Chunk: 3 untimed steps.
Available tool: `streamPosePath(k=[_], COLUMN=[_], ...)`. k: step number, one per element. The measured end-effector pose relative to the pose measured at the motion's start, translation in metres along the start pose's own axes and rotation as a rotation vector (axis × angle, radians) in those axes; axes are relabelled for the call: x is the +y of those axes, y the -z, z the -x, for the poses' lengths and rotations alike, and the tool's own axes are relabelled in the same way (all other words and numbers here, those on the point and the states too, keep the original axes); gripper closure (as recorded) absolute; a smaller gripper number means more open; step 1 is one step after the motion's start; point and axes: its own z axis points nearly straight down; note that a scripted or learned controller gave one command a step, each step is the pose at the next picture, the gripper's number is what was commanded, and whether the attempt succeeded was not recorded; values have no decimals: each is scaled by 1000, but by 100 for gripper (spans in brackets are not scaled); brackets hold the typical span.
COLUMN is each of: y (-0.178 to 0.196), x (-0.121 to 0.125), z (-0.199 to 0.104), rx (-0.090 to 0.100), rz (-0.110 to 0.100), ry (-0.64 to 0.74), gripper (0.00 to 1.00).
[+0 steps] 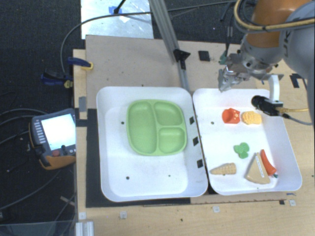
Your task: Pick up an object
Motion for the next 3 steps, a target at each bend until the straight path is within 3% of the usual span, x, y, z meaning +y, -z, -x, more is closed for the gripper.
streamPosePath(k=[3], y=[3], x=[-30], z=[-157], rx=[2], rz=[0], ry=[3], gripper=[100])
